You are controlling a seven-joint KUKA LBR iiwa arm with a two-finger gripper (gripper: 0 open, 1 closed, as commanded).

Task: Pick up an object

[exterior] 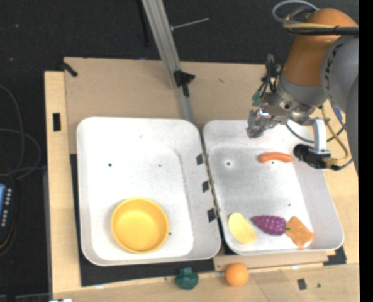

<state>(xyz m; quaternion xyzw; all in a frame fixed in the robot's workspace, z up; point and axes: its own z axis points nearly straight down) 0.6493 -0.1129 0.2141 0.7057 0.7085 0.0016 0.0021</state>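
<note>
A grey KUKA arm with an orange band reaches in from the right, its gripper (259, 126) poised above the far edge of the right bin (312, 187). From this slanted overhead angle the tool appears dark and small, and whether it is open or closed cannot be told; nothing can be seen in its grasp.

The nearest item is an orange carrot-like piece (275, 158), lying flat on the bin floor just below and slightly right of the gripper in the view, apart from it. Three more items sit grouped along the near wall of the same bin, well away from the tool: a pale yellow piece (241, 228), a purple grape bunch (268, 224) touching or almost touching it, and an orange wedge (299, 231) at the right end.

The left bin (111, 143) holds a yellow bowl (139, 224) in its near corner. On the bench in front of the bins lie an orange ball (236, 274) and a small green object (187, 279).
</note>
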